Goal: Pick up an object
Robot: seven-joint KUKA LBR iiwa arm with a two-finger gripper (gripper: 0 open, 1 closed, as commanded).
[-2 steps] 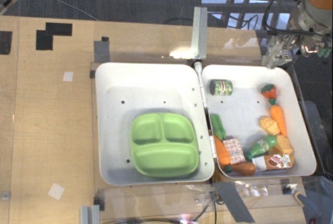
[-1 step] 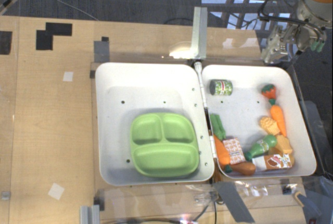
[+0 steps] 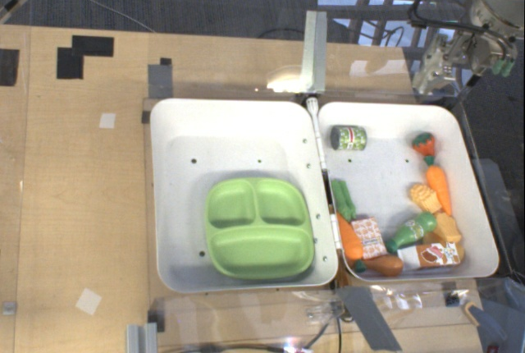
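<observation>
With the metal two-finger gripper (image 3: 447, 68) hovering past the right white bin's (image 3: 385, 167) far edge, jaw state impossible to tell, aim for the small green-labelled can (image 3: 349, 137) lying alone near that bin's far-left corner, descending squarely over it.

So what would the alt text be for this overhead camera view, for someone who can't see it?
A robot gripper hovers above the far edge of the right bin, which holds toy food, including a carrot and a small can. The left bin holds a green divided plate.
</observation>
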